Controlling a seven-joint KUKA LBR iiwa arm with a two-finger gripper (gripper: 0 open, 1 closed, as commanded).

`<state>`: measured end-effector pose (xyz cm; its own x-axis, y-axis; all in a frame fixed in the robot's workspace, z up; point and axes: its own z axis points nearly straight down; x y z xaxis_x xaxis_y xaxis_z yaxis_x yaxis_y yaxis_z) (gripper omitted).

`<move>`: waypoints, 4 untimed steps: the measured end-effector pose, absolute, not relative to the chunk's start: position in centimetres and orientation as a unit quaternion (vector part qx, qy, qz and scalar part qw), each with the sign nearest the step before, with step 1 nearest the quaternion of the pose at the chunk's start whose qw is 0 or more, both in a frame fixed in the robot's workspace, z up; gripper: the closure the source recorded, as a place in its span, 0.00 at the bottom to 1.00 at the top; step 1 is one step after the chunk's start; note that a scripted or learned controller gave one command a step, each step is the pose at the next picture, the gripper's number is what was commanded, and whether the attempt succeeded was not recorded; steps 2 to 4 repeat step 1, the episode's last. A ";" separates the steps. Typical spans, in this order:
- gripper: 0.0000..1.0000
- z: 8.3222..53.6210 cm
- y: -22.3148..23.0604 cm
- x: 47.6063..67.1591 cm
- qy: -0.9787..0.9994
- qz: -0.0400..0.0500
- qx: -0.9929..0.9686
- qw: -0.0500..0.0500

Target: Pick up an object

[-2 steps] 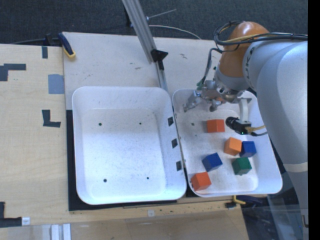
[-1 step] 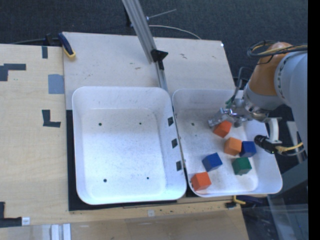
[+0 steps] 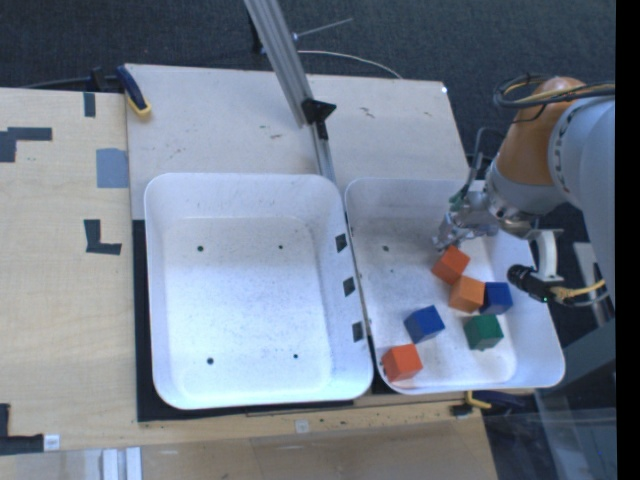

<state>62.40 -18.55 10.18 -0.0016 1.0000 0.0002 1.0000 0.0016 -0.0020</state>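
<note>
Right bin [image 3: 400,208]: orange block [image 3: 451,265] just below gripper [image 3: 452,234].

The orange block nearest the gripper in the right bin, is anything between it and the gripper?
Nothing visible does. The gripper sits just above the orange block, with bare bin floor between them. A second orange block lies on its far side.

Six coloured blocks [image 3: 451,265] in right bin [image 3: 390,208]

Six blocks [image 3: 467,294] in right bin [image 3: 385,208]; left bin [image 3: 165,193] beside it; pincer [image 3: 447,236] just above blocks.
</note>
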 end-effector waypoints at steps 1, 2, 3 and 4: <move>0.00 10.2 -18.5 62.4 -0.708 0.000 -0.706 0.001; 0.00 10.2 -18.5 62.4 -0.708 0.000 -0.706 0.001; 0.00 10.2 -18.5 62.4 -0.708 0.000 -0.706 0.001; 0.00 10.2 -18.5 62.4 -0.708 0.000 -0.706 0.001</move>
